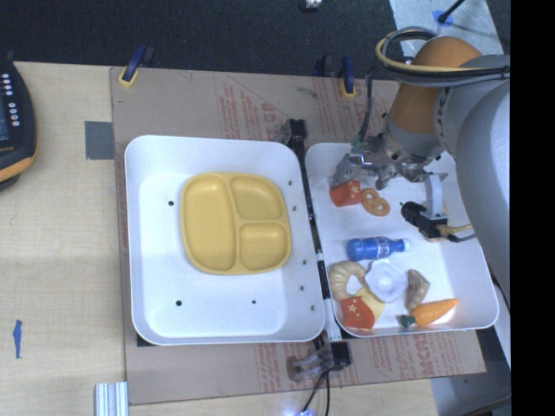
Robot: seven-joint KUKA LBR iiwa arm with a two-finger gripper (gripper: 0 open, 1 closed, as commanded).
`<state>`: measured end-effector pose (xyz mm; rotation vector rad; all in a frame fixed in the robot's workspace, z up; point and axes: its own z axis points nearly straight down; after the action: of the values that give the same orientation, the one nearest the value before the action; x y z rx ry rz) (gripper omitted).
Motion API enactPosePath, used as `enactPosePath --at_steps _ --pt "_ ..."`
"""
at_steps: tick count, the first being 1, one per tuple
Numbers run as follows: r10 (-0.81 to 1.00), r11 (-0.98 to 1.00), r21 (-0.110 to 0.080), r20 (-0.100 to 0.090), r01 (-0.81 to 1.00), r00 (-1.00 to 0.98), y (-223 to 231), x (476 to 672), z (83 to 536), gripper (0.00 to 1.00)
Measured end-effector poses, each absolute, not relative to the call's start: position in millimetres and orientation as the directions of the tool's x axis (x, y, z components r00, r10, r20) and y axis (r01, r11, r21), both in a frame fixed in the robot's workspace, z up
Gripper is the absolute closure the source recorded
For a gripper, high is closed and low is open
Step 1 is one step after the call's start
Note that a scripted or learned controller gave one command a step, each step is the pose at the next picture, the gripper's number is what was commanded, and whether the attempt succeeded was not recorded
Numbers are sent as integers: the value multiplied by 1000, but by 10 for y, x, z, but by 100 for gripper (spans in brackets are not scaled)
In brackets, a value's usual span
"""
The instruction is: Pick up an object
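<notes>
My gripper [368, 170] hangs low over the far end of the right bin [473, 258], under the orange wrist band. Just below and left of it lies a small red object [345, 195], close to the gripper tip; I cannot tell if they touch. A brown pretzel [375, 203] lies right beside the red object. Nearer the middle of the bin a blue bottle [375, 248] lies on its side. At the near end sit a croissant [346, 276], a white cup [385, 281], a red piece [358, 313], a brownish piece [418, 285] and an orange carrot [432, 312].
The left bin [156, 258] holds a yellow divided plate [235, 223]. The two bins meet along a narrow seam with black clips [297, 130] at its ends. The grey arm covers the right bin's far right corner.
</notes>
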<state>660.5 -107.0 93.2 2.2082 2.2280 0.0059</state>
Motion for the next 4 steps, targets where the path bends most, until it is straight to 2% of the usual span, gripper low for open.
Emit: enactPosePath --at_steps 1,4 --pt "1000 6 -5 1 1000 -6 -931 6561 919 0" --pt "1000 3 -3 -1 1000 -3 -1069 6563 922 0"
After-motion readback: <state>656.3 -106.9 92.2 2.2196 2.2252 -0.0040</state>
